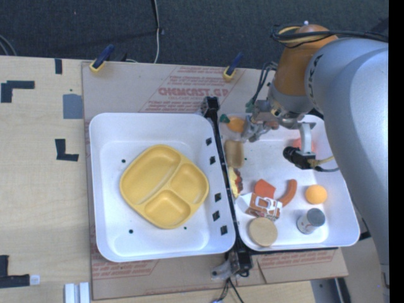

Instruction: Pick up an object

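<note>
Approach seems to be the step in hand: the grey arm's two-finger gripper (255, 131) hangs low over the far left corner of the right-hand shallow white bin (344, 232), close by a small round orange piece (236, 124) and a tan bread-like roll (234, 151). How wide it stands, I cannot tell; nothing shows in its hold. Next it must settle squarely over one item, probably the roll, then close and lift.

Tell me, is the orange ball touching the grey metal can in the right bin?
Apart. The camera view shows the orange ball sitting above the grey can, with a strip of white bin floor between them.
</note>
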Robot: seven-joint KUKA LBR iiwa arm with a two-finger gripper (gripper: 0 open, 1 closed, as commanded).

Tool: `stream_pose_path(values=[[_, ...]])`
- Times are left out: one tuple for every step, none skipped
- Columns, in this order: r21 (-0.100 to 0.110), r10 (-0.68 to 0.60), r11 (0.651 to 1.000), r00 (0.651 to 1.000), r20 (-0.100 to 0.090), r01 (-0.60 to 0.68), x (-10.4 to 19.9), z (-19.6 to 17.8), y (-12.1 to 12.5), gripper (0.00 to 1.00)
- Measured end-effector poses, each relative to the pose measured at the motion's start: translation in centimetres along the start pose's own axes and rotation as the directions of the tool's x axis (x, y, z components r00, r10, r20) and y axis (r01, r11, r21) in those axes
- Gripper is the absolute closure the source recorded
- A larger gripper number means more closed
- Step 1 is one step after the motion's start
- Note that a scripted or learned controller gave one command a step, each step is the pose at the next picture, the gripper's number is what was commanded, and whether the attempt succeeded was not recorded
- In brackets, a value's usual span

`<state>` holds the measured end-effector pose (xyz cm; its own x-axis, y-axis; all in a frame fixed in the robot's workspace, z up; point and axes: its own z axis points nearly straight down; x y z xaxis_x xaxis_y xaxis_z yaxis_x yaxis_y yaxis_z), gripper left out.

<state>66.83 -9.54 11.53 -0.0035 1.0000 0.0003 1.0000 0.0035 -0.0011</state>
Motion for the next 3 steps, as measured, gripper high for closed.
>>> stream_pose_path(values=[[0.007,0.002,1.000,1.000,0.000,-0.003,-1.7,3.2,-0.1,0.00],[-0.001,0.006,1.000,1.000,0.003,-0.006,-7.8,2.2,-0.1,0.00],[-0.004,0.000,1.000,1.000,0.000,0.000,-4.1,-4.7,0.1,0.00]])
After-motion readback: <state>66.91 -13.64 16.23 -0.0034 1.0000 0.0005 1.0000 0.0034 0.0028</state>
